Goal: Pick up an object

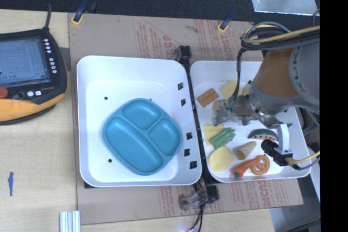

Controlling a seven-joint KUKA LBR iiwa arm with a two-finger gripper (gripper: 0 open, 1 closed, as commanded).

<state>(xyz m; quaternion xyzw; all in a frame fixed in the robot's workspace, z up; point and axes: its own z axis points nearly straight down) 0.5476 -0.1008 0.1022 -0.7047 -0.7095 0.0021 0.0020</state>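
Note:
My gripper [224,112] hangs low in the right bin [198,70], over its middle left part, with the grey and orange arm [283,76] coming in from the right. Toy food lies around it. A brown cracker [207,98] sits just up and left of it, and a yellow piece [229,88] lies just above. Below it rest green beans [222,137], a pale yellow round piece [220,159] and a tan cone [245,149]. An orange carrot [244,167], an orange ring [261,165] and a watermelon slice [263,133] lie towards the lower right.
The left bin [89,117] holds a blue divided plate [142,136]. Black clips [190,136] line the wall between the bins. A tablet pendant [27,70] rests on the bench at the far left. Cables [266,32] loop above the arm.

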